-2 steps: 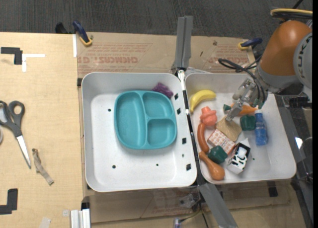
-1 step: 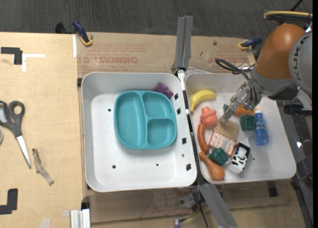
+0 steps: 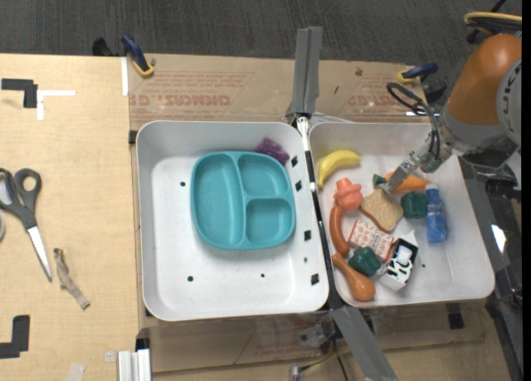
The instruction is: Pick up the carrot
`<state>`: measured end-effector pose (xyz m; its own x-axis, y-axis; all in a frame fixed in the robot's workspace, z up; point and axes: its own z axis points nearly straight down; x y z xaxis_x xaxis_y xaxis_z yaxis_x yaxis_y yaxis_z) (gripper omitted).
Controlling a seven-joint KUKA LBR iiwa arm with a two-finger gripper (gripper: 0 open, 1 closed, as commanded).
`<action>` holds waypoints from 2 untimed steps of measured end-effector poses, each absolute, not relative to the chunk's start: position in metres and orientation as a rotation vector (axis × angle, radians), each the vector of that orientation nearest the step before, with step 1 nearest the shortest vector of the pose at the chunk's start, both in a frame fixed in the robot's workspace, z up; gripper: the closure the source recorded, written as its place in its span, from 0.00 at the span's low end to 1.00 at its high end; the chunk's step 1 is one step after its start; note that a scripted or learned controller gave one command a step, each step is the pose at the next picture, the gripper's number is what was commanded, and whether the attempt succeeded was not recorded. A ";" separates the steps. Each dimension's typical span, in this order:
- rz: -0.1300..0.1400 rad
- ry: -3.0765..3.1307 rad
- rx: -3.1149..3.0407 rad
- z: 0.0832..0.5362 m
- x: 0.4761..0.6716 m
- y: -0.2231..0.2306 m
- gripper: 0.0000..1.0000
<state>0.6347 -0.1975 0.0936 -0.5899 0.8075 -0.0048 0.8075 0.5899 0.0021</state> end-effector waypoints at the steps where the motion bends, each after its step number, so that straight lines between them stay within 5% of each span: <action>1: 0.000 2.796 1.413 0.104 0.636 -0.196 1.00; 2: 0.000 2.741 1.528 0.189 0.653 -0.113 1.00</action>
